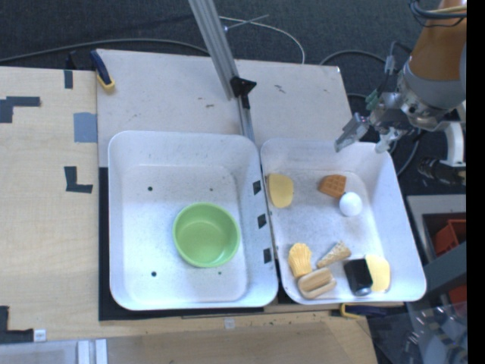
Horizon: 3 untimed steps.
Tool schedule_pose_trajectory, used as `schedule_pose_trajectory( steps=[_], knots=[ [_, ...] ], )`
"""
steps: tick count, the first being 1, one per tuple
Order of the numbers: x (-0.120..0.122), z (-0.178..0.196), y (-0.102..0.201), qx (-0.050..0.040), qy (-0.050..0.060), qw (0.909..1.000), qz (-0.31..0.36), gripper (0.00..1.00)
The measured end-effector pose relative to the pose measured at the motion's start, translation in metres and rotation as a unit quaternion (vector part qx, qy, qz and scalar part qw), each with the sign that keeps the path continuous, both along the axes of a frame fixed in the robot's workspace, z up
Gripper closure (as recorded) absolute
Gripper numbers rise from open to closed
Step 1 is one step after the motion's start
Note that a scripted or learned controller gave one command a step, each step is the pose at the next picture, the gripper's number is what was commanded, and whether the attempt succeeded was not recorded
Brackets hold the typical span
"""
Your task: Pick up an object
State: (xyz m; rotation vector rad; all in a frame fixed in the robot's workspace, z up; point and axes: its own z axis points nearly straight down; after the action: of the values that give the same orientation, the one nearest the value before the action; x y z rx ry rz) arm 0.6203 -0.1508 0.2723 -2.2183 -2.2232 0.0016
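over the right bin's (394, 184) far edge, we see the end effector (365, 136) hovering, fingers seemingly apart and holding nothing; the orange block (333, 185) sits just below, likely our target.

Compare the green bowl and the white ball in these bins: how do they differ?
The green bowl is much bigger than the white ball. The bowl is open and hollow, standing upright; the ball is a closed round shape. The bowl sits alone in the left bin, while the ball lies in the right bin, close beside a brown piece. Both look round from above.
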Motion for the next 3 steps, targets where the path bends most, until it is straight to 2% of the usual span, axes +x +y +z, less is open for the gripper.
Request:
schedule_pose_trajectory(
  steps=[1, 2, 3],
  knots=[
    [0.000, 0.000, 0.000, -0.0001, 0.000, 1.0000, 0.000, 0.00],
    [-0.003, -0.060, 0.006, 0.0002, 0.003, 1.0000, 0.000, 0.00],
    [-0.010, -0.117, -0.002, -0.0001, 0.003, 1.0000, -0.001, 0.00]
  ],
)
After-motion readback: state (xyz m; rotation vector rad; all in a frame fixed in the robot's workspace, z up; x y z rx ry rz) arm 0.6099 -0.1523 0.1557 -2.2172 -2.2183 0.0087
